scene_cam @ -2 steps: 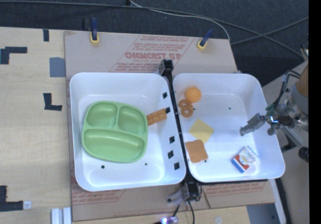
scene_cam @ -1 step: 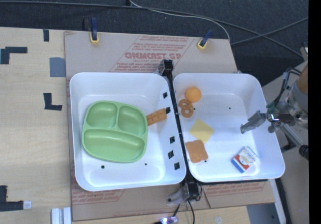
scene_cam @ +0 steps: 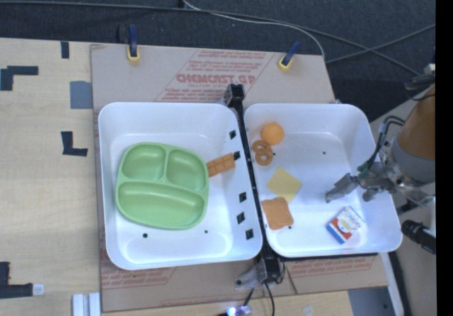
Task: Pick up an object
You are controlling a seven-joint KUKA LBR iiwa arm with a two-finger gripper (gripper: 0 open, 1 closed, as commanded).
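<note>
My gripper [scene_cam: 356,190] hangs over the right side of the right bin [scene_cam: 354,117], its fingers spread open with nothing between them. Just below it in the view lies a small white, blue and red carton [scene_cam: 345,224]. Further left in this bin are a yellow slice [scene_cam: 284,183], a brown toast piece [scene_cam: 277,213], an orange ball [scene_cam: 272,133] and a small brown ring [scene_cam: 262,154]. The left bin [scene_cam: 163,113] holds a green divided plate [scene_cam: 163,185] and an orange-brown stick [scene_cam: 221,164].
The grey arm with its orange band [scene_cam: 417,134] comes in over the right bin's right wall. Black clips [scene_cam: 236,95] join the bins along the middle divider. Both bins rest on a cardboard sheet [scene_cam: 212,70] clamped at the back.
</note>
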